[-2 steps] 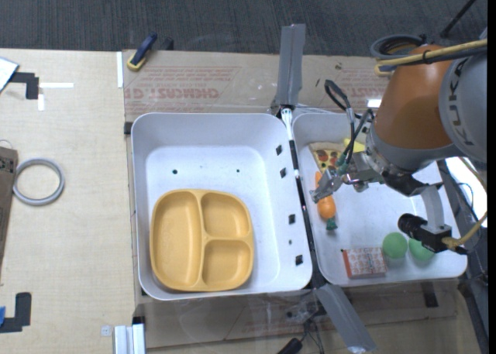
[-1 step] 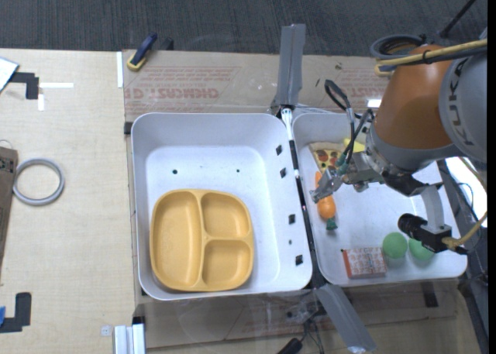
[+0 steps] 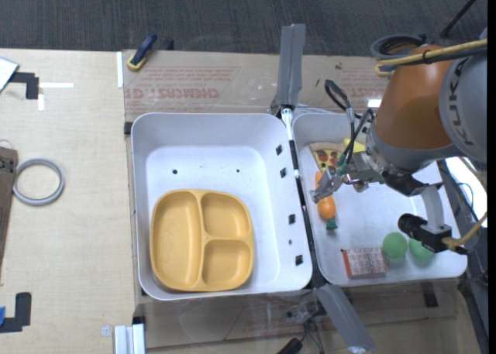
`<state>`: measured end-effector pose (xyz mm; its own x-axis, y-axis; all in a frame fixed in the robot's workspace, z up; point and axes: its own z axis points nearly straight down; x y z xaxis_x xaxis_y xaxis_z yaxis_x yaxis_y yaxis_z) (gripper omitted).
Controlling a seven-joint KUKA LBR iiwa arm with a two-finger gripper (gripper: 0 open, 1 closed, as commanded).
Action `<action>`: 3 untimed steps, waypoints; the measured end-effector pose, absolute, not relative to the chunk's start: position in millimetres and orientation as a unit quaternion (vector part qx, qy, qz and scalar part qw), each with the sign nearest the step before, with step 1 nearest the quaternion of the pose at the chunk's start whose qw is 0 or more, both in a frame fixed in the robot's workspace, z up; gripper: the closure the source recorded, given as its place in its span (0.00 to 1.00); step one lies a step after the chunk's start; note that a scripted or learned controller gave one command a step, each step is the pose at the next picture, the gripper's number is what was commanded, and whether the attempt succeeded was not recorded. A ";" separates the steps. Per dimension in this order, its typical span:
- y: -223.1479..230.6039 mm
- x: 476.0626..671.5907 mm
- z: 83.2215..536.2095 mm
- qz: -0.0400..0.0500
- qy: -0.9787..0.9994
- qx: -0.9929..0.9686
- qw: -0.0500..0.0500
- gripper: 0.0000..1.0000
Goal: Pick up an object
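Observation:
My gripper (image 3: 332, 184) hangs over the left side of the right bin (image 3: 457, 271), below the grey arm with its orange band (image 3: 415, 108). Its tip sits just above a small orange fruit (image 3: 326, 207) with a green stub (image 3: 332, 223). A toy pizza slice (image 3: 324, 156) lies right behind the gripper, partly hidden by it. Two green balls (image 3: 395, 245) (image 3: 421, 250) rest near the front right of this bin. A small red-and-white packet (image 3: 364, 262) lies flat at the front edge. Nothing visibly rests in the gripper.
The left bin (image 3: 155, 143) holds a yellow divided plate (image 3: 203, 239). A roll of tape (image 3: 36, 181) lies on the bench at the left. The wall between the bins (image 3: 298, 190) runs close to the gripper's left. Cables (image 3: 345, 104) hang by the wrist.

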<state>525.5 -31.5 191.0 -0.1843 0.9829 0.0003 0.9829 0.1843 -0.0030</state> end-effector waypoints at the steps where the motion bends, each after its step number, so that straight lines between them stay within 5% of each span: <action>1: -97.3 522.4 127.9 0.001 -0.815 -0.580 0.001 0.00; 2: -102.9 546.3 91.5 0.000 -0.868 -0.497 0.000 0.00; 3: -130.5 525.1 104.8 0.000 -0.787 -0.617 0.001 0.00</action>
<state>525.1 -130.5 104.8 -0.2390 0.9710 0.0007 0.9710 0.2390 -0.0015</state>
